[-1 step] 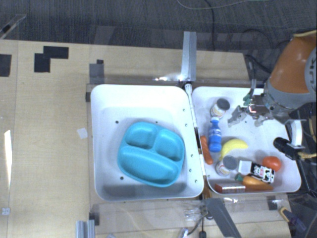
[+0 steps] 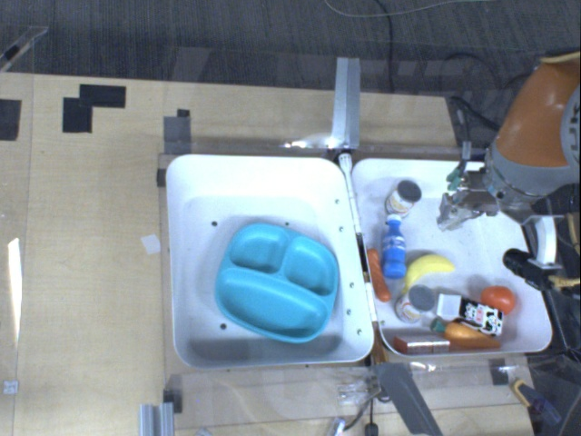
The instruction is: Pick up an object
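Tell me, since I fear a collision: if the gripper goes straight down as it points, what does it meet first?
Probably the bare floor of the right bin. The gripper hangs beside the small jar, apart from it, though depth is unclear.

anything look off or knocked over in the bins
Nothing looks spilled or broken. The blue bottle lies on its side in the right bin, and the blue divided plate sits askew in the left bin. The gripper hovers above.

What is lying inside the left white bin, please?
The left bin holds a blue divided plate, its three compartments bare. Whatever lies under the plate is covered.
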